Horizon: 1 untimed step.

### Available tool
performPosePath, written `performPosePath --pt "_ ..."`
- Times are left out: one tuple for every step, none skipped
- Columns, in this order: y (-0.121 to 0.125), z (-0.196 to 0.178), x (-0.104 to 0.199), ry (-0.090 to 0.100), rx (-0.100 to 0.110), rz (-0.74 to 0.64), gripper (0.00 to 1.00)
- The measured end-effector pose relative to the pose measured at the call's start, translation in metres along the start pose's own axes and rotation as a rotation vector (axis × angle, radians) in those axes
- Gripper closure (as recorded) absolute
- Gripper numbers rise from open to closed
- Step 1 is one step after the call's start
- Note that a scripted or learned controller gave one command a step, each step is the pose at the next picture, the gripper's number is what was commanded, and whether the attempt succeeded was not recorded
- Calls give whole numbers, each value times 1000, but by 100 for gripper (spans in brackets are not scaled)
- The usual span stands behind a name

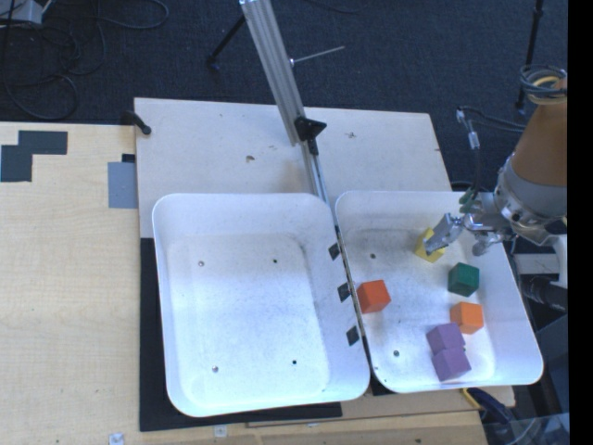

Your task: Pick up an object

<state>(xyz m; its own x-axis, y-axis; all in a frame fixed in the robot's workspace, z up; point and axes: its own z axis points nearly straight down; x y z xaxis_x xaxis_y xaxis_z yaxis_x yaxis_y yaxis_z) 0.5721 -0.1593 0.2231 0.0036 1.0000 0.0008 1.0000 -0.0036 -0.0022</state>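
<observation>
Reaching in from the right edge of the frame, gripper [448, 233] low over the upper part of the right bin [389, 213]. Directly at its tip, toward the left, a yellow block [429, 247], tilted, long axis running roughly lower left to upper right. Touching or merely beside: too close to tell. Likewise whether released or clenched: cannot tell. Just below, the green cube [463, 278]; farther down, an orange cube [468, 316] and two purple blocks [448, 350]. Nearest candidate, by judgement: the yellow block.
</observation>
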Motion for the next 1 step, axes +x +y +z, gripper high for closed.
performPosePath --pt "-15 -38 -39 -3 -4 -1 0"
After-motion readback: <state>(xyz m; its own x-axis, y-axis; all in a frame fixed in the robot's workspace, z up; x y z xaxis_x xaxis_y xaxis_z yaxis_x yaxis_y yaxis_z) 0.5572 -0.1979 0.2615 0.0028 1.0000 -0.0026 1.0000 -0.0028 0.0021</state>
